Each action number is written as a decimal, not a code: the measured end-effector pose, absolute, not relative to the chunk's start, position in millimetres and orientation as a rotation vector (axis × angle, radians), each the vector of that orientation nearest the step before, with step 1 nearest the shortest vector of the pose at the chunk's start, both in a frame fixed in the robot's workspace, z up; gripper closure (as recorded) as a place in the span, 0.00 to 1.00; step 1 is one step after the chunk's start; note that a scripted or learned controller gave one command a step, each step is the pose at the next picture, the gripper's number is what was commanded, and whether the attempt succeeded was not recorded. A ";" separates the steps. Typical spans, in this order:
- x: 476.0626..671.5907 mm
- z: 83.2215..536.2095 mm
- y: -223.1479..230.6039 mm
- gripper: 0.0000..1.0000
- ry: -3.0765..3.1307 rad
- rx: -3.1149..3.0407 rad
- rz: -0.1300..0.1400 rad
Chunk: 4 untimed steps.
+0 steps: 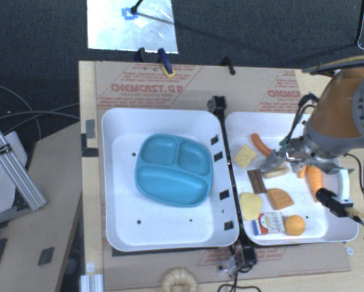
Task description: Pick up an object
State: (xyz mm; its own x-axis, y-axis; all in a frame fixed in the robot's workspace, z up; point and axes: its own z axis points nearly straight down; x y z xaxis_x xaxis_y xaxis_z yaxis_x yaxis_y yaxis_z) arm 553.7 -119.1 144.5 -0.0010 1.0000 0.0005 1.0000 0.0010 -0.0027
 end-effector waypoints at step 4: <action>564.8 156.5 -107.5 1.00 -2.230 -2.220 -0.006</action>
